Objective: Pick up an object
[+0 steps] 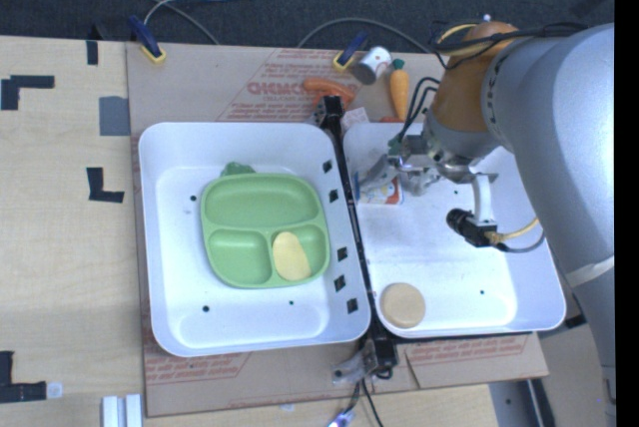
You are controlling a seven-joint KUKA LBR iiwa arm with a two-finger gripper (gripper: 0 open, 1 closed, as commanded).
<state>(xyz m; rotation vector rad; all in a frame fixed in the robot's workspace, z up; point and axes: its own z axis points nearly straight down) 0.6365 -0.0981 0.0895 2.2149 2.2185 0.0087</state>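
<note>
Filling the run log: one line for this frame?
gripper: low in right white bin, fingers unclear | round tan disc: right bin | yellow oval piece: on green divided plate, left bin | lifted: nothing seen

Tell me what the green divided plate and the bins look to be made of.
Green divided plate: looks like moulded plastic, matte, one even colour with soft rounded ridges. Left bin and right bin: probably thin white plastic, smooth and slightly glossy, with rounded corners; the view alone leaves it open.

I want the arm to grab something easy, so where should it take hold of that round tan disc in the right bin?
Probably straight down from above, fingers closing across the round tan disc at its widest. It lies flat near the right bin's front left corner, so align the fingers clear of the bin walls.
</note>
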